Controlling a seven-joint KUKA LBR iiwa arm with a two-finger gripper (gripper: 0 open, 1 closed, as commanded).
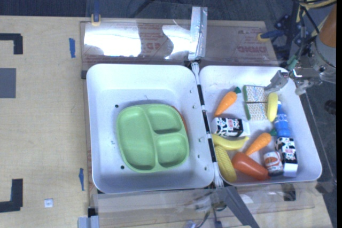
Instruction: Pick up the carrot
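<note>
Tool [280, 80], grip state unclear, hovers over right bin [315, 139] on pale wooden bench [43, 115], dark floor behind.

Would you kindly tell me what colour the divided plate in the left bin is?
The divided plate is light green, seen clearly in the camera view.

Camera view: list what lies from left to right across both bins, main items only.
Green divided plate → carrot → patterned sponge → blue bottle → gripper at the right bin's far edge.
</note>
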